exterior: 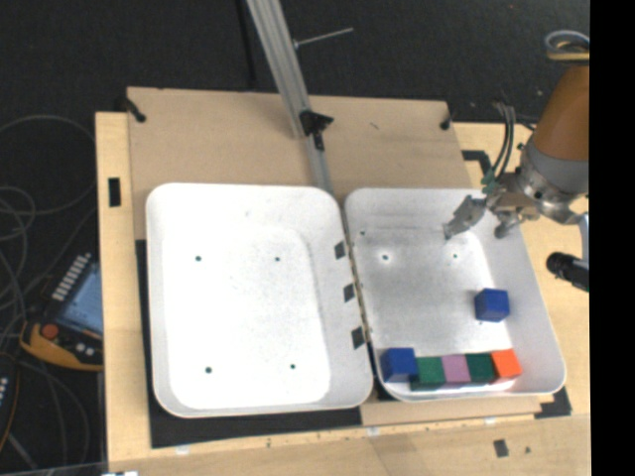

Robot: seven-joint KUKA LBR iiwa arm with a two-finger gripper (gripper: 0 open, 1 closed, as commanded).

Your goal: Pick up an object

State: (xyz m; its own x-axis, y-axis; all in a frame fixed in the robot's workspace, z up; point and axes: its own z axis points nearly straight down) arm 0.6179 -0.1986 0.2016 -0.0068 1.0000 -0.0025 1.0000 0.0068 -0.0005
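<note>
The gripper (479, 218) hangs over the far right part of the right bin (417, 201), its two fingers spread apart with nothing between them, so it is open and empty. The likeliest target is the lone blue cube (491, 304), which sits by itself on the floor of that bin, nearer the camera than the gripper and slightly to the right of it, with bare white floor in between. The move ahead therefore turns on travel toward the near edge of the bin, with only a small shift sideways, followed by a descent. The cube looks roughly square from above, with no clear long axis, so finger alignment to its faces matters more than any choice of side. Along the near wall of the same bin lies a tight row of blocks (451, 367): blue, green, pink, dark green and orange, touching one another and the wall. That row would be harder to grasp, since fingers have little room between neighbours. The left bin (169, 206) is well apart from the gripper.
</note>
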